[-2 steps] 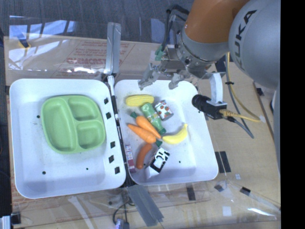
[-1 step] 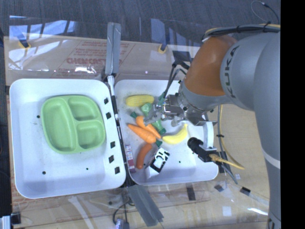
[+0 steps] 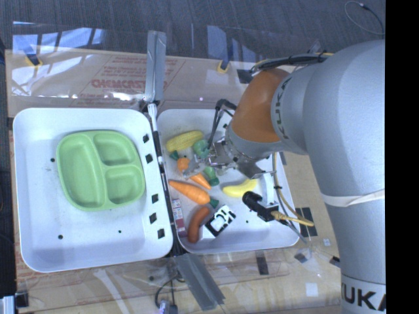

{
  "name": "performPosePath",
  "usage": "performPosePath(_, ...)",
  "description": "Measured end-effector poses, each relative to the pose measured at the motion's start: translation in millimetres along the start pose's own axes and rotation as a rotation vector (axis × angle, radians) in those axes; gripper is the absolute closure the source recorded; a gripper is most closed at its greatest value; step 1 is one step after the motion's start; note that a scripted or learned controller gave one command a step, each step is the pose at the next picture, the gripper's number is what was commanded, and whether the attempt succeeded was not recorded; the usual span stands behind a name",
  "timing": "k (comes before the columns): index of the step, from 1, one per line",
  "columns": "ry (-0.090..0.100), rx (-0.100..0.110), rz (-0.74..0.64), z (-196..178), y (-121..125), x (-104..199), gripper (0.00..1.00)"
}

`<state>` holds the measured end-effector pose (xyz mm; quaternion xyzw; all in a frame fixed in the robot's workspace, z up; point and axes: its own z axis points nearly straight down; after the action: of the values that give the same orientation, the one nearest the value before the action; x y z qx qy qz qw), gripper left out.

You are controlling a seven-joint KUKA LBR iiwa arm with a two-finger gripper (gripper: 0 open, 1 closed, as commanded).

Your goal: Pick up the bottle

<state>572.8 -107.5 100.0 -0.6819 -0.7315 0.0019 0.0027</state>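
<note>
Counts: 2 white bins, left bin (image 3: 29,195) and right bin (image 3: 278,235).

Left bin: 1 green divided plate (image 3: 99,169) with 3 compartments.

Right bin, toy food mostly:
- 1 corn cob (image 3: 185,139), near the far-left corner
- 2 carrots: big carrot (image 3: 188,190) lying across the middle, small carrot (image 3: 201,181) just above it with its green top toward the gripper
- 1 sausage (image 3: 196,222), at the near edge
- 1 yellow banana-like piece (image 3: 239,188), right of centre
- 1 black-and-white box (image 3: 220,220), touching or just beside the sausage
- 1 small orange piece (image 3: 182,164), below the corn
- 1 small green bottle (image 3: 200,148); small in frame, so the ID is soft

Bottle sits in the far half of the right bin, just beside the corn's right end and right at the gripper (image 3: 211,157).

Arm (image 3: 340,123) comes in from the right, bent over the right bin, with the orange band facing the camera and the wrist pitched down-left into the cluster of bottle and small carrot. Gripper is low among the items. Jaw state: can't tell from this angle, and can't tell whether anything is held.

Text: "KUKA" runs along the link beside the orange band, and "UKA" shows on the lower arm housing at bottom right. Red print on the brown board (image 3: 124,77) behind the bins, not readable. Box pattern not readable.
</note>
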Motion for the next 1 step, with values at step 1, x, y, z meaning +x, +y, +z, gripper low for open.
performPosePath(1, -0.003, -0.008, -0.228, -1.2, -5.4, -61.6, 0.0)
